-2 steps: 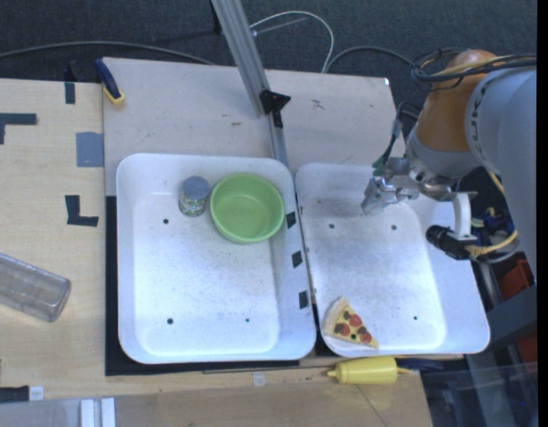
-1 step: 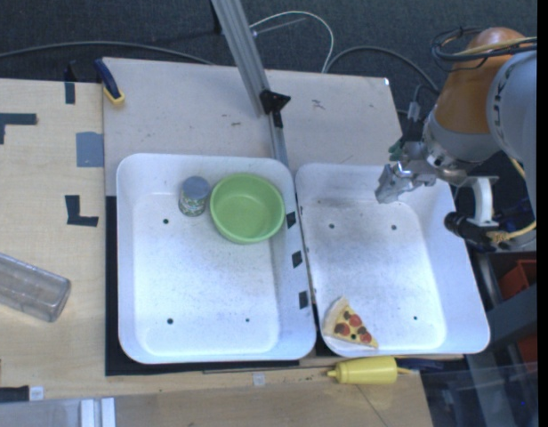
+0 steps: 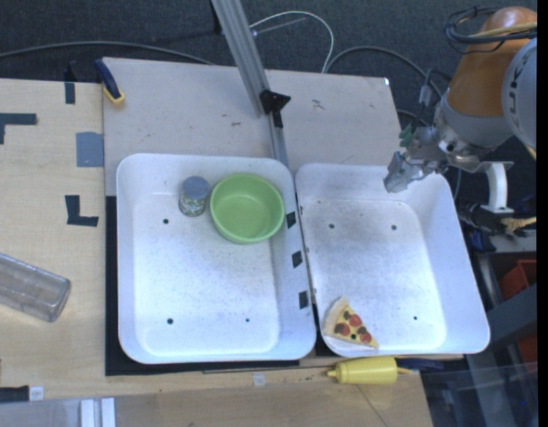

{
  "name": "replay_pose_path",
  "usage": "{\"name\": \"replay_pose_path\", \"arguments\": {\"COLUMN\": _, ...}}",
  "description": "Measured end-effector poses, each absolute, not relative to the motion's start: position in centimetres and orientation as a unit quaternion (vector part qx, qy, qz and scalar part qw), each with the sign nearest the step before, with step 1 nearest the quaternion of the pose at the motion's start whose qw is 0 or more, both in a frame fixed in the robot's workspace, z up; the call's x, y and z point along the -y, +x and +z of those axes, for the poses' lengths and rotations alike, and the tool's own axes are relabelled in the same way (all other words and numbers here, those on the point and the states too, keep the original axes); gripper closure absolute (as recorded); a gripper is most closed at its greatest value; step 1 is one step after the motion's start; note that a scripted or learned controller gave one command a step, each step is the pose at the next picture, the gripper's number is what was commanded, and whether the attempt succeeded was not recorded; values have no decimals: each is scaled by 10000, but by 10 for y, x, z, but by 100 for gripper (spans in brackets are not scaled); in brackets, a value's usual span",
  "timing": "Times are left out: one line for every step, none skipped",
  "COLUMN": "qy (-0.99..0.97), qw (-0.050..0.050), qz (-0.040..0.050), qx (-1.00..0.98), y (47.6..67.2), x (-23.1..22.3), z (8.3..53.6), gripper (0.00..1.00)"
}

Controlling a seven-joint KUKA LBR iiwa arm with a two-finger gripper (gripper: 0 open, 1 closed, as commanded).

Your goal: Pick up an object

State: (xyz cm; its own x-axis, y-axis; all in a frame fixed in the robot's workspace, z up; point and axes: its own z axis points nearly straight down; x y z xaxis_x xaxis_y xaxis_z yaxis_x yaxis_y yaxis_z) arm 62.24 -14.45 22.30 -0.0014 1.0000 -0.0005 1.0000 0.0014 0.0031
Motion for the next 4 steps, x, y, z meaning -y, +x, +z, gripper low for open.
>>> {"name": "replay_pose_path", "arguments": {"qy": 7053, "qw": -9, "qz": -3, "qx": -7089, "y": 614, "x": 98, "z": 217, "gripper": 100}}
{"name": "replay_pose_path", "arguments": {"qy": 7046, "qw": -7, "qz": 5, "qx": -7096, "y": 615, "x": 49, "z": 226, "gripper": 100}}
{"name": "replay_pose_path", "arguments": {"qy": 7047, "qw": -10, "qz": 0, "qx": -7095, "y": 615, "x": 0, "z": 232, "gripper": 100}}
{"name": "replay_pose_path", "arguments": {"qy": 7048, "qw": -12, "qz": -3, "qx": -7094, "y": 610, "x": -45, "z": 233, "gripper": 100}}
